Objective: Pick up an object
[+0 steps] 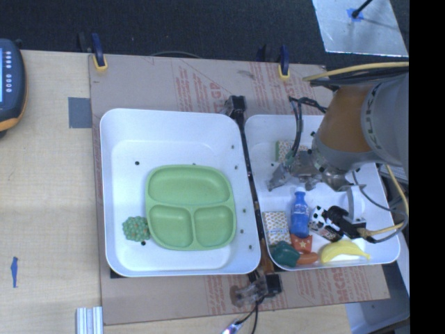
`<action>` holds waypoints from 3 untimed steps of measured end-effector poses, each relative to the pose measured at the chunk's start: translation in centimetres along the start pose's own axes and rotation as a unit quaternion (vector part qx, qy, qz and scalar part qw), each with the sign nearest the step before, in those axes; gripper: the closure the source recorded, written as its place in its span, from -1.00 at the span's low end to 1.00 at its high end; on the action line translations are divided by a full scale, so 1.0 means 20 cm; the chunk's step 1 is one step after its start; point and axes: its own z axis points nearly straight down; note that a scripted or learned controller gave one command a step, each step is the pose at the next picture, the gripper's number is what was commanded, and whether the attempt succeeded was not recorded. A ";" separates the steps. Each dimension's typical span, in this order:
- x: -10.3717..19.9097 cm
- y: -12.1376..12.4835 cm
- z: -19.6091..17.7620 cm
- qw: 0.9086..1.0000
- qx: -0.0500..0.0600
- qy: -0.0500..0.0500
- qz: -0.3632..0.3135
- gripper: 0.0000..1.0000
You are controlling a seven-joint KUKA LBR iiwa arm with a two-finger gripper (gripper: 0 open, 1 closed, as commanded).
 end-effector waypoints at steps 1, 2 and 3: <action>-0.11 0.42 -0.02 1.000 -0.002 -0.003 0.001 -1.00; -0.10 0.43 -0.10 1.000 -0.004 -0.002 -0.002 1.00; 0.07 0.16 -0.53 1.000 -0.006 0.000 -0.002 1.00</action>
